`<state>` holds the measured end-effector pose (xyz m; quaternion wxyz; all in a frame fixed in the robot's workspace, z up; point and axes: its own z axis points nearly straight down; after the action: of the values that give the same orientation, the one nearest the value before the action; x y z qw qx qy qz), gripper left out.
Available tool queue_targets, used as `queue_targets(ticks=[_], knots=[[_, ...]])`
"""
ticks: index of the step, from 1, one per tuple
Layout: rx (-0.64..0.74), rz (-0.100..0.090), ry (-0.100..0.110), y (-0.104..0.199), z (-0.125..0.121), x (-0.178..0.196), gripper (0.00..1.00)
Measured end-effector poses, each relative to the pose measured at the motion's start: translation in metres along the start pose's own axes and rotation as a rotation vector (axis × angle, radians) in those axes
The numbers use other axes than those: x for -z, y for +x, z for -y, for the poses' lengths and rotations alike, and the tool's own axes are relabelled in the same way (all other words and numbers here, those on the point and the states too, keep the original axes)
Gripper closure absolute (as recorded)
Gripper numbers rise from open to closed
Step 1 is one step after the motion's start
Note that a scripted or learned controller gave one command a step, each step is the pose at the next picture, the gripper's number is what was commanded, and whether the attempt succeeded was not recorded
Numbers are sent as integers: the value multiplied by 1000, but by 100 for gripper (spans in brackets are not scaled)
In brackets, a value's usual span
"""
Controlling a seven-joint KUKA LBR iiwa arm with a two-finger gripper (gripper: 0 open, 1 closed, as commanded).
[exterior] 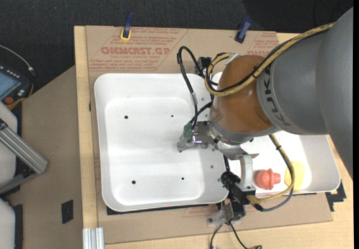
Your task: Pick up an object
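My gripper [188, 140] hangs low over the right side of the left white bin [112, 102], close to the wall between the two bins. Its metal tip is partly covered by the orange wrist band and the grey arm above it. No object shows at the tip. A small red-orange object with a knobbed top [267, 178] lies in the right white bin [325, 178], near its front edge. Just to the right of it sits a yellow object [298, 174], partly behind a yellow cable. Both lie well to the right of and nearer than the gripper.
The arm's bulk covers most of the right bin. Both bins rest on a brown cardboard sheet [90, 130] held by two clips at the back, one of them blue [243, 29]. Black cables loop above the left bin's far right corner.
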<state>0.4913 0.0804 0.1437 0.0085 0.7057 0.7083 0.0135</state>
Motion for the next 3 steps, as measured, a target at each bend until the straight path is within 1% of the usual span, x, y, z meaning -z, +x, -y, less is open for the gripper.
queue_targets(ticks=[1,2,3], knots=[[-9,9,24,-48,9,58,0],[-7,7,28,-45,10,64,100],[8,1,17,50,-42,153,100]])
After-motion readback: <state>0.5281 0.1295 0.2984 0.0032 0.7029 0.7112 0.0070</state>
